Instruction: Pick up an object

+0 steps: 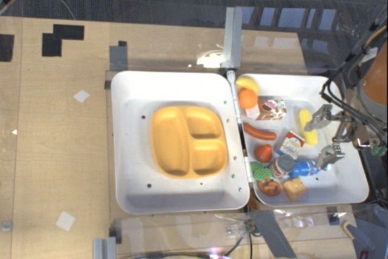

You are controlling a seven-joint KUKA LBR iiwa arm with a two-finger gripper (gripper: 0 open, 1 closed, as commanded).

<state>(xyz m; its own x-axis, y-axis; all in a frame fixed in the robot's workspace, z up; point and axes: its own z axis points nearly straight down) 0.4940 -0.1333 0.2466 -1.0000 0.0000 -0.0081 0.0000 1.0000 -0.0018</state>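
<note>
A small yellow corn-shaped toy (307,127) lies in the right white bin (357,186), just at nine o'clock of the hand (324,135), whose fingers are spread open, gripping nothing, over the bin's floor.

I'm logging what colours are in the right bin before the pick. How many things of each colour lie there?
In the right bin, by main colour:
Yellow: 2, lemon and corn
Orange: 1, orange
Red: 2, sausage and tomato
Green: 1, green piece
Blue: 1, blue bottle
Tan or brown: 2
Printed packs and can: 3
Total: 12
</note>
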